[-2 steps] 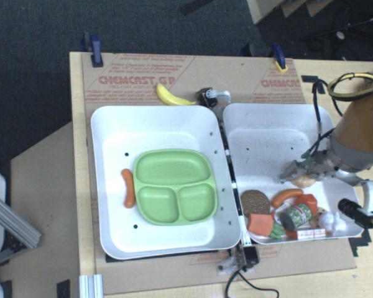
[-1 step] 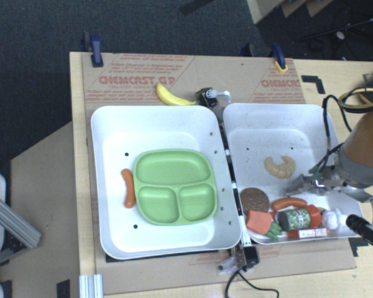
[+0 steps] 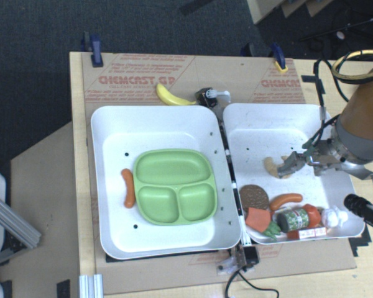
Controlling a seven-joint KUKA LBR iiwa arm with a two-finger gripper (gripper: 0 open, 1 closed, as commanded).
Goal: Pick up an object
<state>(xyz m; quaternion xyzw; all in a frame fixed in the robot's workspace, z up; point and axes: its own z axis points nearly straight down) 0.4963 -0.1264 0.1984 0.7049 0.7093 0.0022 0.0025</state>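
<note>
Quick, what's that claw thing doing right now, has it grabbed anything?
Gripper: over the right bin, beside a small tan object; open or shut cannot be told.

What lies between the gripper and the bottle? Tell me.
In the camera view, a sausage lies between the gripper and the bottle, amid bare floor of the right bin.

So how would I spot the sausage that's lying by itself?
Look in the left bin, the one holding the green tray. The sausage lies on the white floor just left of that tray, pointing up and down. Its twin lies in the right bin, crowded among other food; this one lies alone.
</note>
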